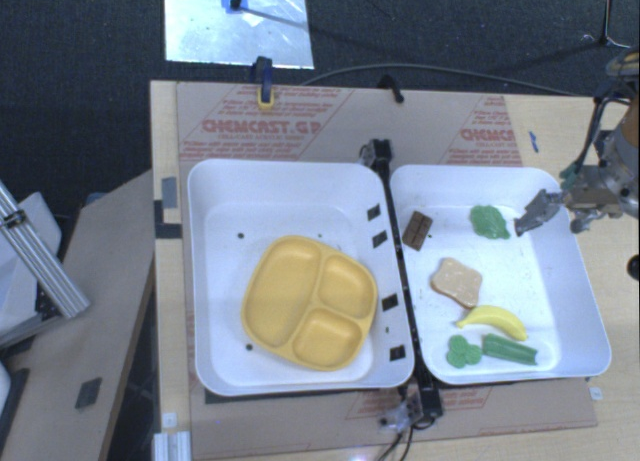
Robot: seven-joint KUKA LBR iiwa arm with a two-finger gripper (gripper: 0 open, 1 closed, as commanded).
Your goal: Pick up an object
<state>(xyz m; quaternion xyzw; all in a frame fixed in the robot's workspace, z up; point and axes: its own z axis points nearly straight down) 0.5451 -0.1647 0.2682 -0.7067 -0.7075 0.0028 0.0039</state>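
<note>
Arm at the right edge, claw low over the right bin near a green leafy piece.

The left bin [290, 189] in mid-frame holds a yellow divided plate [310, 301]. The right bin [575, 299] holds a tan bread slice [457, 281], a yellow banana [493, 321], a green bean pod [510, 350], a green leafy piece [488, 221] at its upper middle, green broccoli [463, 351] and a brown block [416, 230]. The gripper [527, 219] sits just right of the leafy piece; how far it is open cannot be told, and nothing shows in its grasp.
</note>
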